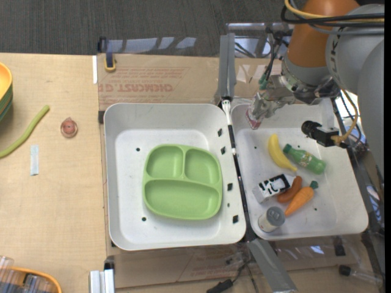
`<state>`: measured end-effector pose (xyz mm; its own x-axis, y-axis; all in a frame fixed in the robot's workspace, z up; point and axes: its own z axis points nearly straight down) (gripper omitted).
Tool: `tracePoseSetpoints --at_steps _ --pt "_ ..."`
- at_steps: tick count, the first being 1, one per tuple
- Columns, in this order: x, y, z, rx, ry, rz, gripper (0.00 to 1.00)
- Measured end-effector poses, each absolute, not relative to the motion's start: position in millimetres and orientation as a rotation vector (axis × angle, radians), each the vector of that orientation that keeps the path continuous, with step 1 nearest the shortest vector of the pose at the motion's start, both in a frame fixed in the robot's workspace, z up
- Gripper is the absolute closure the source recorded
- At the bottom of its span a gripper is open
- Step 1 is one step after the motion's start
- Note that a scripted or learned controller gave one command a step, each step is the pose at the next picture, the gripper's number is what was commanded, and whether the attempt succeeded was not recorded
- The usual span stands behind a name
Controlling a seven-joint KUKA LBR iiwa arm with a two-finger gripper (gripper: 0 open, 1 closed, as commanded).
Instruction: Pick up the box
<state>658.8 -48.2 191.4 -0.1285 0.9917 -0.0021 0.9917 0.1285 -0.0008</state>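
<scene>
Pickup not yet achieved: box (272, 186) lying untouched among the produce near centre of right bin (342, 224), gripper (256, 116) hovering at 11 o'clock from it over the bin's far-left corner, finger state indiscernible, descent and grasp outstanding.

Gripper over the back left corner of the right bin; box lies apart from it.

Gripper (256, 116) hangs at the far left corner of the right bin (351, 221), its finger state unreadable. Nearer the camera from it and to its right lie a banana (278, 153) and green bottle (303, 158); further toward the camera the box (271, 186), touching a carrot (299, 200). The left bin (116, 182), to the gripper's left, holds a green tray (182, 182).
</scene>
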Motion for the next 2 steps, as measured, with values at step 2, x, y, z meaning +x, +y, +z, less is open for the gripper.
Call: tracePoseSetpoints --at_steps 2 --pt "656.3 -130.6 127.1 1.824 2.55 -0.001 1.0"
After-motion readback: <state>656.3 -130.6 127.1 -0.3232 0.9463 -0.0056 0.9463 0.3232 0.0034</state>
